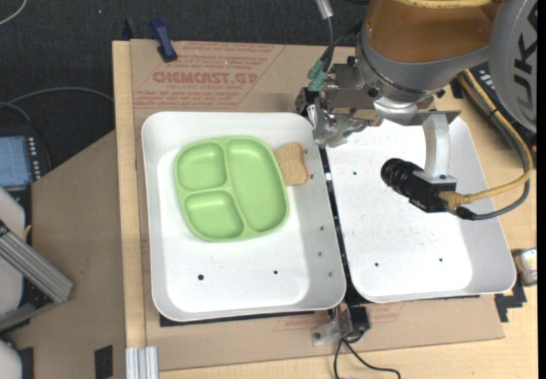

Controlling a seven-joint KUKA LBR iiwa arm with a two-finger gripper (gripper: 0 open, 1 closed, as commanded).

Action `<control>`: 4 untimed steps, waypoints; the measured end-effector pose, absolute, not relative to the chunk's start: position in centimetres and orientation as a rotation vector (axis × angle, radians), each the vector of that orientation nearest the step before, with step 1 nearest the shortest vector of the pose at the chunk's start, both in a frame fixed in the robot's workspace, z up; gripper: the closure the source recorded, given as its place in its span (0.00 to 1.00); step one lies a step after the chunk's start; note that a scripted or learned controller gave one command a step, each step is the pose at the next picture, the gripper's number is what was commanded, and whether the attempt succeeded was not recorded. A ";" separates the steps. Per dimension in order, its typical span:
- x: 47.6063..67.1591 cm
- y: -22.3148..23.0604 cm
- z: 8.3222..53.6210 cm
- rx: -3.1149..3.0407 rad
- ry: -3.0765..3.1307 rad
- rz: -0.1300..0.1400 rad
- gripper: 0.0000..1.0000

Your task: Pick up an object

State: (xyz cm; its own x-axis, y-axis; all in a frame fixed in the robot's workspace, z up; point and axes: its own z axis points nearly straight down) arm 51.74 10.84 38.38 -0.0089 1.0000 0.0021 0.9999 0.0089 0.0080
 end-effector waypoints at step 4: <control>48.0 7.3 46.6 2.217 2.220 0.008 1.00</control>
